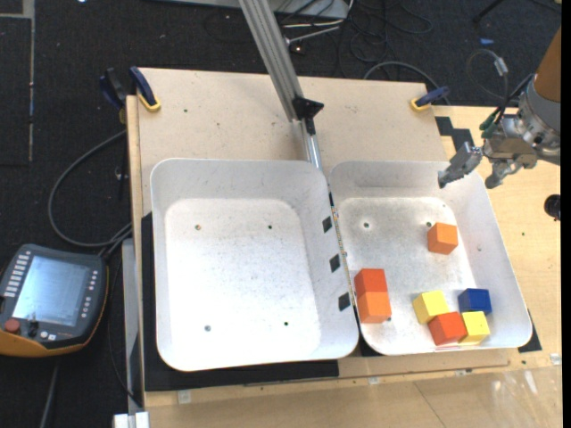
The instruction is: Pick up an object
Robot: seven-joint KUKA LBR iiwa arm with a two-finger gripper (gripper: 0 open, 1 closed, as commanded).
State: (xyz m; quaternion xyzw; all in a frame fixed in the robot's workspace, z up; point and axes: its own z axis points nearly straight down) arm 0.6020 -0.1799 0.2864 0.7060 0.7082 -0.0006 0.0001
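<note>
Blocks lie in the right bin (500, 266) — six in all, none yet lifted. A small orange block (442, 237) sits alone near the bin's upper right part, well apart from the rest. A taller orange block (372, 294) stands close to the bin's left wall, beside the divide between the two bins. The remaining four crowd the lower right corner: a yellow block (430, 305), a red block (447, 327), a blue block (475, 299) and a second yellow block (475, 325), touching or nearly touching one another.

The gripper (476, 169) hangs over the upper right rim of the right bin, above and to the right of the small orange block. Its fingers (453, 167) are spread apart with nothing between them. This position probably serves as an approach pose, from which the arm can descend on any block.

The lone orange block appears the easiest target — free space surrounds it on all sides. The corner cluster leaves little room for fingers to pass between neighbours, and the bin wall stands close behind it.

The left bin (178, 257) holds no blocks. A metal pole (272, 47) slants down from the top to the desk (232, 114) at the junction of the bins. A control pendant (49, 297) rests on the floor at left, and blue-and-yellow clamps (143, 89) grip the desk's far corners.
</note>
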